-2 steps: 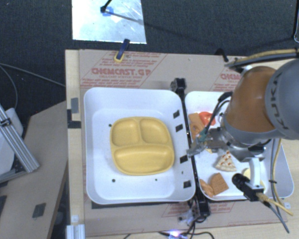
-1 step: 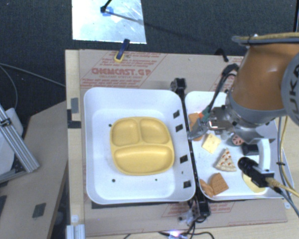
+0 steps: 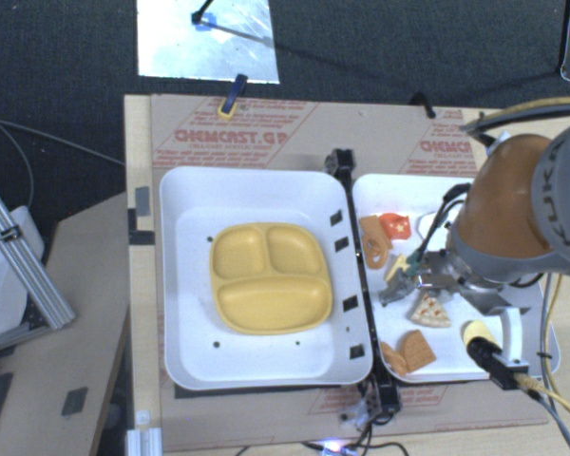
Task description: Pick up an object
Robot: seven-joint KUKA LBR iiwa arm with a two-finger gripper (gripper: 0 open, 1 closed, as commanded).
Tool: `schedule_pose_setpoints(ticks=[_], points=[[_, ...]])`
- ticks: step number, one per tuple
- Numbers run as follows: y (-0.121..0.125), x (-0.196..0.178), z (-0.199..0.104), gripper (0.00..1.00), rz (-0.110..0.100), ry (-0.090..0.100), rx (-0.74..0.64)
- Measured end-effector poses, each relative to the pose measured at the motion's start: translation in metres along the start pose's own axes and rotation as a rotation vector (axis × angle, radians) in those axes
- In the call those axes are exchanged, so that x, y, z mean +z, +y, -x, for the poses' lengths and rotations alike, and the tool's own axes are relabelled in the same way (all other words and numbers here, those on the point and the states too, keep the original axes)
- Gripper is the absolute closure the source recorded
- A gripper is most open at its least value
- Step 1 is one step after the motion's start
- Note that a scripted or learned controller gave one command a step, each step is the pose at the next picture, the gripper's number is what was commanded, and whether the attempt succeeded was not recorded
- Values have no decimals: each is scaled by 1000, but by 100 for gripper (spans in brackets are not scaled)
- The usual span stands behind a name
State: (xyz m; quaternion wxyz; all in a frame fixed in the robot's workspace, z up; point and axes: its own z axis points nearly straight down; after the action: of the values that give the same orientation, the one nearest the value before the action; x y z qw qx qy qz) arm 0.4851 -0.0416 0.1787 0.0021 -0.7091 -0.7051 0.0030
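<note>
Bench point(image 3: 266, 126): a cardboard-covered top carrying two shallow white bins side by side; I reach in from its right edge.
Left bin point(image 3: 185, 207): the larger load sits here, a yellow divided plate point(image 3: 269, 277) lying flat at the bin's middle, three compartments facing up.
Right bin point(image 3: 389, 190): the small pieces lie here, mostly toward the wall it shares with the left bin.
My arm point(image 3: 513, 207): grey and orange, hanging over the right bin's outer half.
My gripper point(image 3: 399, 283): low in the right bin, its dark tips reaching toward the shared wall; I cannot tell from here how its tips stand, nor whether anything sits between them.
Pizza-slice toy point(image 3: 431, 310): just beside my gripper, on the side of the bench's front edge. I judge it the nearest target: light, stiff, flat. Being so flat it may slide away, so I would pinch it across its short edges.
Biscuit pieces point(image 3: 410, 351): near the right bin's front corner, by the shared wall; thin and probably slippery.
Pretzel-like brown piece point(image 3: 374, 239): against the shared wall, just beside a small red piece point(image 3: 395, 224) toward the bench's back edge.
Yellow bit point(image 3: 397, 268): touching or almost touching my gripper's tips; too small to name.
</note>
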Motion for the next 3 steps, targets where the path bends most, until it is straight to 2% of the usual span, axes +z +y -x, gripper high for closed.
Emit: schedule_pose_setpoints(ticks=[1,2,3], points=[[0,84,74,0,2,-1,1],[35,80,47,0,11,1,-12],[1,95,95,0,5,1,-2]])
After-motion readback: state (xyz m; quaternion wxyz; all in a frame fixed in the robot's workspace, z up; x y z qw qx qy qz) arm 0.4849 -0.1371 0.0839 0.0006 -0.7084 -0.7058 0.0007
